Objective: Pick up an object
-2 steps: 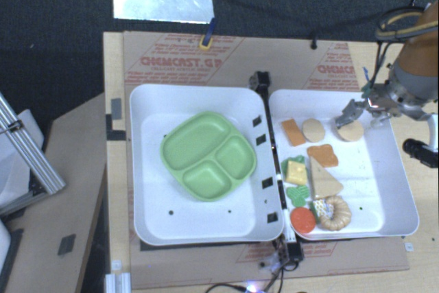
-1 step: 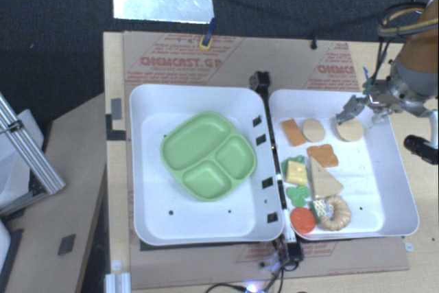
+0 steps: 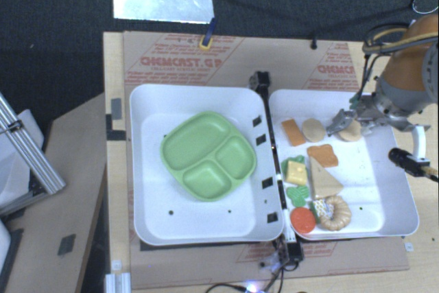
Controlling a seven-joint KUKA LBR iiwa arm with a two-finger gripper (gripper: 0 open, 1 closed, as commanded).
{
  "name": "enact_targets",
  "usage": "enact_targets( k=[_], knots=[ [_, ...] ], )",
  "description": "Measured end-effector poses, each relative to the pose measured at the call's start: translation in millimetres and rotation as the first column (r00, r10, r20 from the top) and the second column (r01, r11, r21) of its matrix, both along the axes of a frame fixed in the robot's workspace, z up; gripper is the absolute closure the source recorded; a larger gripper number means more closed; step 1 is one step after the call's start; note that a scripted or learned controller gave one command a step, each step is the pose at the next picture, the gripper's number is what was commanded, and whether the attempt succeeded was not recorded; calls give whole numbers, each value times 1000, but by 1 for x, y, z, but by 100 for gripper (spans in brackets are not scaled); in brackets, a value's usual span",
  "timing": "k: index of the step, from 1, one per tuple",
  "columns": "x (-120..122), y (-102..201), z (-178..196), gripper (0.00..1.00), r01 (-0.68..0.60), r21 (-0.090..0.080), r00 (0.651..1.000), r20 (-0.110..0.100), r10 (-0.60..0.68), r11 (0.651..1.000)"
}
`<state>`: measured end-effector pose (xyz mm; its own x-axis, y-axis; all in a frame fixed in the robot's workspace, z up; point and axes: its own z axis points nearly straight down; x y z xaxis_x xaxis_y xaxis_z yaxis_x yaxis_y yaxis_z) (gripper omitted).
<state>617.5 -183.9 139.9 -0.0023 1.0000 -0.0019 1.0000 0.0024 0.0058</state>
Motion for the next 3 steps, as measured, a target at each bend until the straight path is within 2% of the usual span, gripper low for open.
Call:
enact_targets(
  k=[1, 2, 3],
  knots=[
    [2, 0, -47, 0, -1, 0, 1000, -2, 1, 1000],
    [2, 0, -39, 100, -1, 1, 1000, -1, 1, 1000],
    [-1, 2, 1, 100, -1, 2, 1000, -4, 1, 1000]
  ],
)
